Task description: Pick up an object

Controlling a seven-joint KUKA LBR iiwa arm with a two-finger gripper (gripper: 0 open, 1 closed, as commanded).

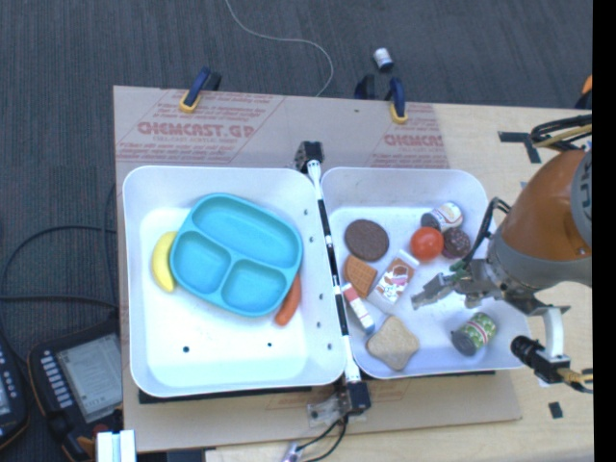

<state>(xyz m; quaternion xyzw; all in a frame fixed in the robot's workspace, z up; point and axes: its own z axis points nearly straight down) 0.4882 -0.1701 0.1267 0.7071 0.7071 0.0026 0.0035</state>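
My claw (435,291) hangs over the right bin (462,183), near its middle, and it points toward nine o'clock. I cannot tell how it is set, because the picture is too small and dark at that place, and I see nothing held in it.

The nearest thing, just at nine o'clock from the claw, is a small white packet (396,282) with a red print. I judge it light and flat, maybe a little slippery, so I should take it across its short sides and press gently.

At twelve o'clock from the claw lies a red tomato (426,243); it looks round and smooth and may roll away. At seven o'clock lies a slice of bread (392,344), probably a stiff toy, wide and low, hard to grip from above. At four o'clock lies a small can (474,334) on its side; it is rigid, and the round body gives a good hold.

The left bin (144,258) carries a blue tray (236,253), with a banana (162,261) at its nine o'clock side.
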